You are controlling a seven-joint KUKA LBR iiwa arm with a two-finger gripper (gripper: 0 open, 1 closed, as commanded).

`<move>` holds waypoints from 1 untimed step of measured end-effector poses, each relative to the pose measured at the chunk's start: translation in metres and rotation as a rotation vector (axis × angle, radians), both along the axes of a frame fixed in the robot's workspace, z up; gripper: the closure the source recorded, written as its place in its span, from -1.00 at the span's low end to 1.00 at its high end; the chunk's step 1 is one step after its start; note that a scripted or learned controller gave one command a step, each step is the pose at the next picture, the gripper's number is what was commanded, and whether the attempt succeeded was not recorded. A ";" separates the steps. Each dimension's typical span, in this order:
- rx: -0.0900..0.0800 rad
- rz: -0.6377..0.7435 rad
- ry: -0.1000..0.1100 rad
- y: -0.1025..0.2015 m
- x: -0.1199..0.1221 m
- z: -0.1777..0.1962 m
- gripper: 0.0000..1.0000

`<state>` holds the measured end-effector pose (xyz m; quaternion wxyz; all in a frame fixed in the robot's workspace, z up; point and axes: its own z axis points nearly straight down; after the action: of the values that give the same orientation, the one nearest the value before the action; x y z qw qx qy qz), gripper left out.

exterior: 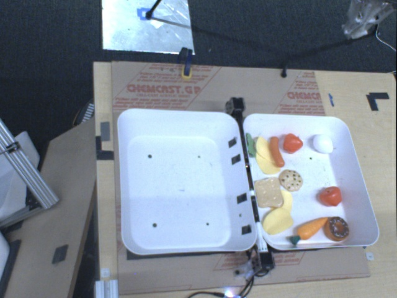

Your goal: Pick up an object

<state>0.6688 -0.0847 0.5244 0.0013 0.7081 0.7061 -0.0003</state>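
The right bin point(355, 166) holds several toy food items. A red tomato point(292, 143) and a white egg point(322, 143) lie near its far wall. An orange sausage point(276, 153) rests on a yellow slice point(265, 159), with a green piece point(250, 144) at the bin's left wall. A round cookie point(290, 179) touches a slice of toast point(268, 192). Below the toast lies a yellow piece point(278, 220). A red fruit point(330, 195) sits near the right wall. A carrot point(312, 227) and a chocolate donut point(338, 228) lie at the front.
The left bin point(180, 115) stands beside the right one, joined by a black divider point(247, 172). A grey, blurred fixture point(366, 12) with a cable sits on the dark floor at the top right. A silver sheet point(146, 17) lies behind the bench.
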 end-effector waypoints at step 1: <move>0.001 0.004 -0.002 -0.003 0.000 0.011 1.00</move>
<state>0.6684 -0.0881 0.5359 0.0016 0.7067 0.7075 0.0009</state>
